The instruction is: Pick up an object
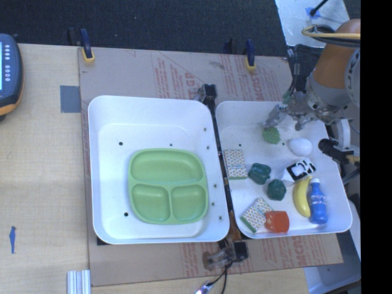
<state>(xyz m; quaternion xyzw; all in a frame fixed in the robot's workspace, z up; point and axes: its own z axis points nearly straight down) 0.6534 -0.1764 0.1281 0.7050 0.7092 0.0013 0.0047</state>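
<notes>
While the arm reaches in over the right-hand bin (343, 222), its gripper (288, 120) hangs low above the bin's far end, fingers spread apart with nothing between them.

Items, nearest the gripper first:

1. Small green lump (272, 135): just below the left fingertip, close by but apparently not touching. Likeliest candidate for pickup.
2. White egg-shaped piece (300, 146): just beside the lump, on the arm's side of it.
3. Black-and-white piece (301, 169): a little further toward the camera from the egg.
4. Dark green piece (259, 173) and a second dark green piece (276, 190): near each other in the middle of the bin, apart from the gripper.
5. Patterned packet (235, 163): against the bin's dividing wall.
6. Banana (300, 196) with a blue bottle (316, 203) lying alongside it, touching or nearly so.
7. Second patterned packet (256, 214) and an orange-red piece (277, 222): well apart from the gripper, at the bin's near end (their edges look to overlap).
8. Green divided plate (167, 185): furthest, in the left-hand bin (98, 164); its compartments hold nothing.

Step in hand, as judged: the approach, with the grasp not yet made. Next move calls for shifting the spread fingers so they straddle the green lump, lowering to the bin floor, then closing. The egg sits close enough to be nudged by the outer finger, and a rounded lump may squirt out if caught off centre.
</notes>
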